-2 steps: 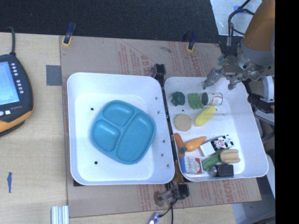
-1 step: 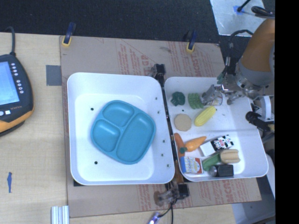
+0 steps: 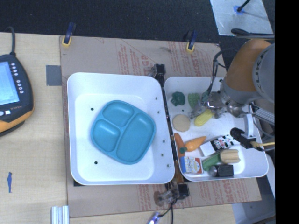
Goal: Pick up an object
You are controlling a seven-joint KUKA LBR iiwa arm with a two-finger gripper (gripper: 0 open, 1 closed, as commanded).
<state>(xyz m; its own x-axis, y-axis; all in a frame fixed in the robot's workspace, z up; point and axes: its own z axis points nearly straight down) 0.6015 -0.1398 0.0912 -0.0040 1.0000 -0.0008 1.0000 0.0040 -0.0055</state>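
Arm: grey KUKA arm w/ orange band [image 3: 247, 69], reaching in from right over the right shallow white bin [image 3: 254, 171].
Claw: two-finger gripper [image 3: 204, 107] low in bin's upper part; open or shut — cannot tell.
Nearest obj: yellow plastic corn-shaped piece [image 3: 203, 119], just below the claw tip.
Other objs: round beige disc [image 3: 181, 122], orange plastic carrot [image 3: 195, 143], dark green leafy toy [image 3: 178, 98].
Left bin: shallow white bin [image 3: 79, 167] w/ blue 3-compartment plastic plate [image 3: 123, 131].

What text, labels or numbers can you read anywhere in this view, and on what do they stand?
None reads clearly.
Red print on the cardboard sheet under the bins: too faint.
Small carton in the right bin: label blurred.
Black-and-white packet: too small.
Handheld pendant screen: unreadable.
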